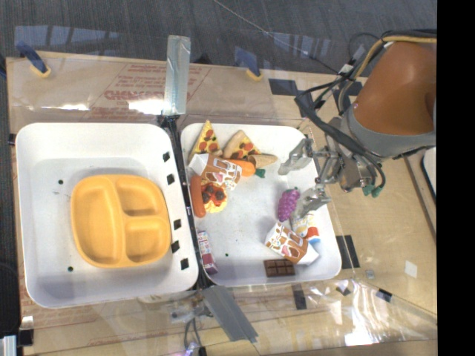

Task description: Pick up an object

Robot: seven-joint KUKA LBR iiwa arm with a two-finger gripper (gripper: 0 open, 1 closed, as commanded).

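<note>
The right bin [245,258] holds several toy foods. Two pizza slices [241,147] lie at its back, with a hot dog [197,196] and a patterned carton [220,173] beside them. Purple grapes [288,202] lie toward the right, and in front of them are a second patterned carton [286,242] and a chocolate bar [280,268]. My gripper [303,180] hangs over the bin's right side, open wide, with nothing between its fingers. One finger [295,156] points toward the pizza end. The other finger [309,203] sits just right of the grapes.
The left bin [44,154] holds a yellow divided tray [119,219]. A small purple packet [203,247] lies by the divider between the bins. The grey and orange arm [393,95] and its cables cover the bench at the right.
</note>
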